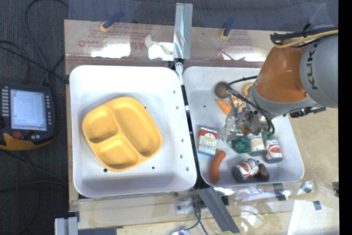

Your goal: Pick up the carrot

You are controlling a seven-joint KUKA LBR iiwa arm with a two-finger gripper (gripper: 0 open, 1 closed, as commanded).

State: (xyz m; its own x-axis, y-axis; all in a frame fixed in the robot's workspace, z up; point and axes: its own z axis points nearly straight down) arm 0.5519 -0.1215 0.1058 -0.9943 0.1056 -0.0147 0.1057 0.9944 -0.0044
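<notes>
One carrot [223,105], small, orange, in right bin [294,170] w/ sausage [218,165], cans. Yellow tray [121,132] in left bin [82,85]. Gripper [242,121] over clutter.

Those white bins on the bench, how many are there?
2. The left bin holds a yellow divided plate; the right bin holds the small food items, and the arm reaches over it.

A yellow divided plate [121,132] was set in the left white bin [82,173]. In the right bin [291,170], a small carton [207,142], a sausage [218,165], two small cans [265,147] and a dark jar [250,170] were gathered. A control pendant [26,114] was left on the floor.
</notes>
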